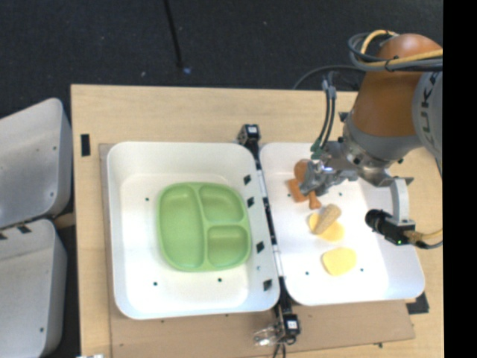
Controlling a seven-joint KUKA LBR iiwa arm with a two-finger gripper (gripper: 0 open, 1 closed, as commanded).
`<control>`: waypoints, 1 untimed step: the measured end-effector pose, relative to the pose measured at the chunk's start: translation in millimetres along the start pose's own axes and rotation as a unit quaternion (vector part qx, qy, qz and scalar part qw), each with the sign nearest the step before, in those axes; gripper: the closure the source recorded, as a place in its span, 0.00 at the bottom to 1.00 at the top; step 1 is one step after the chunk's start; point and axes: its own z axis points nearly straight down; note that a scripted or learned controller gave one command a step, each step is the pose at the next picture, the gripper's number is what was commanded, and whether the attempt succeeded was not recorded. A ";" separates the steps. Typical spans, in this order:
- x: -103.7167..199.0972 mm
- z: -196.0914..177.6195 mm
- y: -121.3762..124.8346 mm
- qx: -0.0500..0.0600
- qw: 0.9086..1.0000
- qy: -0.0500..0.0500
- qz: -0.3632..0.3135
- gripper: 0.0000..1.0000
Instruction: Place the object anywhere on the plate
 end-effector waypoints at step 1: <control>51.9 14.6 -24.7 0.000 1.000 0.000 -0.001 1.00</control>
